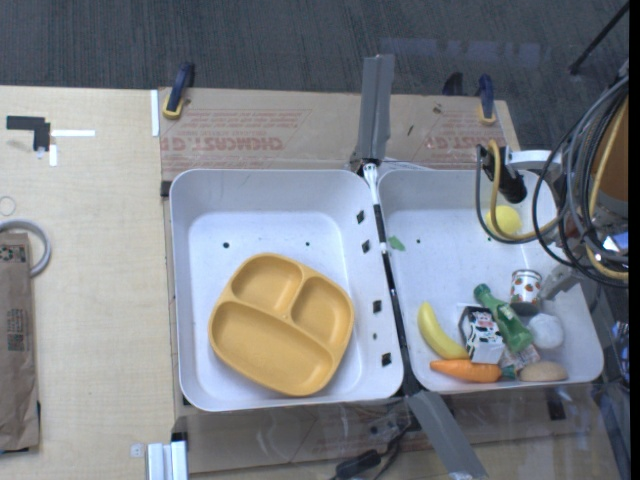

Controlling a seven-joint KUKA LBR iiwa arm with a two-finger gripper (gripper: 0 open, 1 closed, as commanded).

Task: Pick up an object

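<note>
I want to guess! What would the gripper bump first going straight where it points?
Probably the small metal tin with a red label, just beside the gripper in the right white bin; depth is unclear.

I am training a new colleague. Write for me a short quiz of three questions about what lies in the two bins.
1. True or false: the yellow divided plate lies in the left bin.
2. Which item lies nearest the banana? A) carrot B) yellow ball C) small can
3. Fill in: the plate has ___ compartments.

Key: 1 true; 2 A; 3 three.
</note>
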